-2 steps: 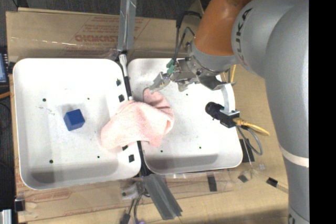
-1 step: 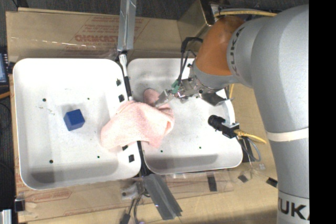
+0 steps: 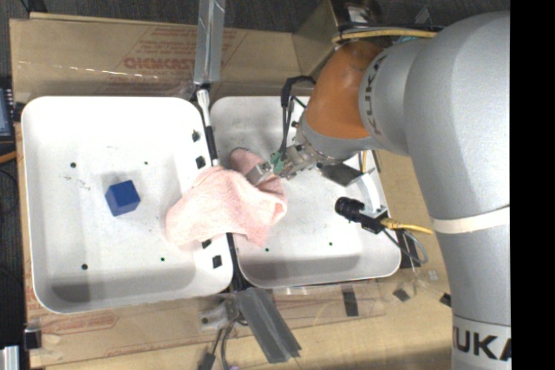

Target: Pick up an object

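Furthest left is the left bin, white and shallow, sitting on a sheet of brown cardboard that shows behind both bins. A small blue cube rests flat on the floor of that bin, a little left of its middle, well apart from the walls and from everything else.

Next comes the pink cloth. It is crumpled and lies across the two rims where the bins meet. One part spreads into the near right corner area of the left bin and the other part lies in the left side of the right bin. At its far right edge a fold of the cloth humps up.

My claw is right at that raised fold, over the left half of the right bin, and it looks to be against the cloth. From this angle I cannot tell whether the claw is apart, together or clamped on the fabric, so I will not claim a hold on it.

Behind the claw, my arm slants in from the right over the right bin, with the orange band just above the wrist and the grey body beyond it.
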You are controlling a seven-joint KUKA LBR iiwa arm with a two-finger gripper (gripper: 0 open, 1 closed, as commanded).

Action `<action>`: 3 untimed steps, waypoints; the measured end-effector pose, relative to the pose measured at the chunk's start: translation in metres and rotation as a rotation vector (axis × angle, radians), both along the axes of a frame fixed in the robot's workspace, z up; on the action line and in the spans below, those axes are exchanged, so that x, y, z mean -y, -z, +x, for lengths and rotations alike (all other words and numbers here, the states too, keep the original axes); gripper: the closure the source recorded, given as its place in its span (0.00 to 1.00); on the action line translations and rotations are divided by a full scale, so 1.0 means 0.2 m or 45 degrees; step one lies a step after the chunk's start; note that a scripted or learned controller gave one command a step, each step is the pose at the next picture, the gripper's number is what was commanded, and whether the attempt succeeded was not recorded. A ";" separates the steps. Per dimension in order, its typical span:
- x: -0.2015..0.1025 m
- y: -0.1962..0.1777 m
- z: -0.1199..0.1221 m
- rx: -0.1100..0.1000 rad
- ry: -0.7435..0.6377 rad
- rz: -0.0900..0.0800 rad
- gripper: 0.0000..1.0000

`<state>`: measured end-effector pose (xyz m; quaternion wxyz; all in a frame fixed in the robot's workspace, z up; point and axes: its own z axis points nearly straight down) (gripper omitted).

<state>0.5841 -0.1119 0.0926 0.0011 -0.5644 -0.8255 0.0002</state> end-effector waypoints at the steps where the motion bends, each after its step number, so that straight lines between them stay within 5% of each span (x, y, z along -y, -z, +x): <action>1: 0.06 -0.09 0.01 0.001 0.139 -0.002 0.00; 2: 0.01 0.00 0.00 0.000 -0.047 0.000 0.00; 3: 0.00 -0.05 0.01 -0.002 -0.052 0.001 1.00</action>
